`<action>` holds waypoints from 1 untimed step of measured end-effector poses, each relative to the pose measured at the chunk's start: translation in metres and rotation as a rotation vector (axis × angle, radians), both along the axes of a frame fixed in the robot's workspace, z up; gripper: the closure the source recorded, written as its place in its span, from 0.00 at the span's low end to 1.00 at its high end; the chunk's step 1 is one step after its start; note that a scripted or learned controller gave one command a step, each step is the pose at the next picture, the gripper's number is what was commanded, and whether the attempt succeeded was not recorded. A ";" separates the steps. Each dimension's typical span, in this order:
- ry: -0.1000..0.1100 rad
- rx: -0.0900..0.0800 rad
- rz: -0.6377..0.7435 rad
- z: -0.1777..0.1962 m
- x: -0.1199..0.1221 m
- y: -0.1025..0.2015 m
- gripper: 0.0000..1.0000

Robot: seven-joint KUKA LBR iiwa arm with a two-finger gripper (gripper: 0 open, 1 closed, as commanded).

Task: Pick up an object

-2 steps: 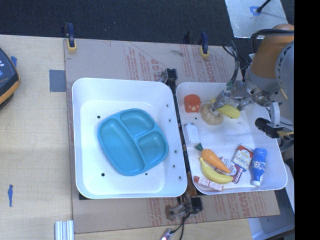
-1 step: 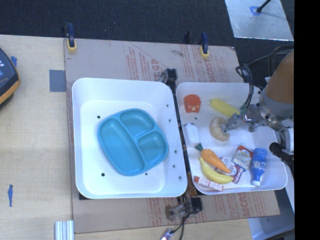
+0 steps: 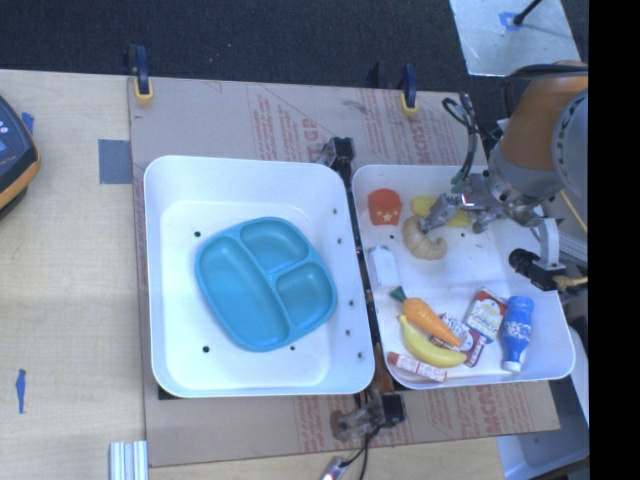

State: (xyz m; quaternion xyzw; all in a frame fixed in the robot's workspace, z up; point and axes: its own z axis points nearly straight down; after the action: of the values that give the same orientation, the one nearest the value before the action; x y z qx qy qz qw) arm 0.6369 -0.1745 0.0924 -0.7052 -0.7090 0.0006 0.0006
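You are looking down on a pale wooden surface (image 3: 70, 298) with a brown cardboard sheet (image 3: 270, 118) clamped over its middle; dark carpet (image 3: 250, 13) lies behind it and a yellow-edged device (image 3: 15, 158) sits at the far left edge.

Two shallow white bins rest side by side on the cardboard. The left bin (image 3: 180, 368) carries a blue divided plate (image 3: 265, 283), lying flat and turned at a slant. The right bin (image 3: 545, 363) carries the small items.

The grey arm with its orange band (image 3: 535, 108) enters from the right and stands over the upper part of the right bin. The jaws (image 3: 450, 211) point toward the bin's upper middle; you cannot tell from this view whether they are parted or closed, and nothing is seen held between them.

A tan croissant-shaped piece (image 3: 425, 241) lies just below and to the left of the jaws, very near them; contact cannot be confirmed. A yellow piece (image 3: 425, 206) lies just beside the jaws on their left, partly hidden. A red block (image 3: 384, 207) sits further left, near the bin's wall.

Well apart from the jaws, in the lower part of the bin, you find a blue bottle (image 3: 517, 333), a banana (image 3: 430, 351), a carrot (image 3: 430, 318) across the banana, and a red and white packet (image 3: 484, 316).
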 end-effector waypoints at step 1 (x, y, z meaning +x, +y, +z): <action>0.002 -0.001 -0.002 -0.001 -0.097 -0.038 0.00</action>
State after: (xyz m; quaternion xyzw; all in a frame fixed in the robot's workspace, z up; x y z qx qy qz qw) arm 0.5400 -0.2128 0.0916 -0.7059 -0.7083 0.0018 0.0012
